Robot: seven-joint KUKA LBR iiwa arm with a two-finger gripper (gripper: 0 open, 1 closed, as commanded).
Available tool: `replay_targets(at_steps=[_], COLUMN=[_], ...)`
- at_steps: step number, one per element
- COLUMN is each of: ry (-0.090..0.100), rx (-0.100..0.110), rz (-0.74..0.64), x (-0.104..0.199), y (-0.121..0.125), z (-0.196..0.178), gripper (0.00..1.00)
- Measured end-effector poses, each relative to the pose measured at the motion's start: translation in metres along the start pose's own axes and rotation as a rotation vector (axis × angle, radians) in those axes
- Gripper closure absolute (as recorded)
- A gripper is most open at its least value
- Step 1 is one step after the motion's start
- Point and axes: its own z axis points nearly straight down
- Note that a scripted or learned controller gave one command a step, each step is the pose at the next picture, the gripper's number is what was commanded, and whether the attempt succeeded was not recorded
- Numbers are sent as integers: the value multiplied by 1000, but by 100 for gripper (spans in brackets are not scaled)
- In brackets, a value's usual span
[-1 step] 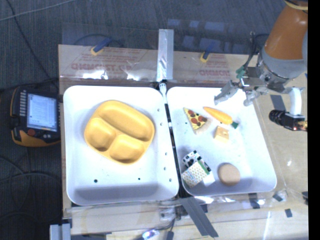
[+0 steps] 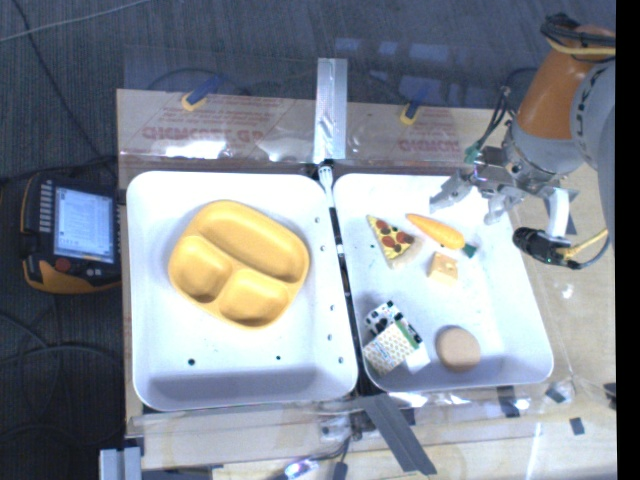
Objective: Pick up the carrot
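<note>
Carrot (image 2: 436, 230) lies loose in right bin (image 2: 520, 298), upper middle, just right of pizza slice (image 2: 392, 239), above cheese wedge (image 2: 445, 266); gripper (image 2: 475, 196) hovers near its upper right, fingers spread, gripping nothing.

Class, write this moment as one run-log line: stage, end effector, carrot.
stage: approach | end effector: open, above right bin's far right corner | carrot: lying in right bin, not held

Tan bench (image 2: 580, 308) bearing two shallow white bins: left bin (image 2: 150, 368), right bin (image 2: 520, 338) touching it along a shared edge. Behind the bins, clear plastic sheet (image 2: 250, 128) held by yellow clips (image 2: 198, 95).
</note>
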Motion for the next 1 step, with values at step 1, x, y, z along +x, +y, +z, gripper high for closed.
replay_targets(at_steps=[1], ry=[-8], rx=[-1], rz=[-177], x=[-10], y=[7], z=[-40], gripper=[0])
